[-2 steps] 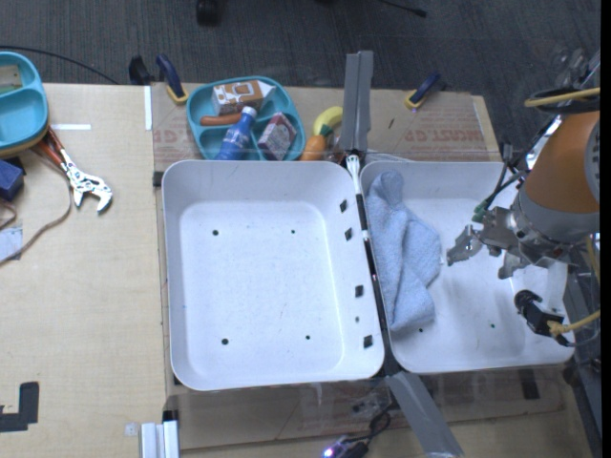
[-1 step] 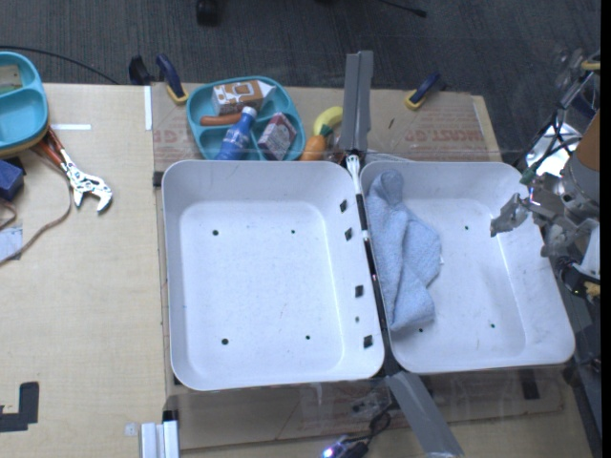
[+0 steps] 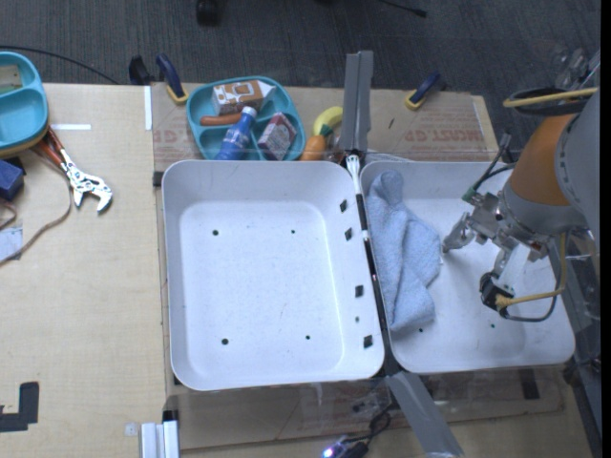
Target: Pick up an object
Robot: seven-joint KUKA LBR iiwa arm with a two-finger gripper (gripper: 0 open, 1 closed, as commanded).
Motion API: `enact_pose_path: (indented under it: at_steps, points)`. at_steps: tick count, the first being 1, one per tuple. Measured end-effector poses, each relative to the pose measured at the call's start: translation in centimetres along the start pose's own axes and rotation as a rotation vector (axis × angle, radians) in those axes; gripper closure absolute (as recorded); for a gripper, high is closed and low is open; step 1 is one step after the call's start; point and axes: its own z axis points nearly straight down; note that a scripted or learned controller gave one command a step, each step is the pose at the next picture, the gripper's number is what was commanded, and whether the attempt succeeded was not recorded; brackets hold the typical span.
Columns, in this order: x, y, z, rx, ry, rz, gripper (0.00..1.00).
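A crumpled pale blue cloth towel (image 3: 401, 251) lies in the right shallow white plastic bin (image 3: 468, 346), bunched along that bin's left wall and running from its far corner toward the near side. The grey arm with the orange band (image 3: 544, 175) reaches in from the right, and its end effector (image 3: 477, 265) hangs over the right half of the same bin, to the right of the towel and apart from it. Nothing sits between its parts, but whether it is released or clenched cannot be told from this angle. The left shallow white plastic bin (image 3: 181, 284) lies just beside the right one, touching along a shared edge. Behind the bins on the light wooden table (image 3: 86, 303) rests a teal compartment tray (image 3: 202, 127) holding small toy food items. Farther left on the table lies a silver adjustable wrench (image 3: 86, 187).
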Motion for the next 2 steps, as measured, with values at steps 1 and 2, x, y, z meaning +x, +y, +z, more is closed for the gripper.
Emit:
enact_pose_path:
  at_steps: [1, 2]
  points:
    - [-3.7, 3.5, -4.5, 0.0, 0.003, 0.017, 0.0]
    - [-5.9, 0.1, -9.8, 0.0, 0.001, 0.138, 0.0]
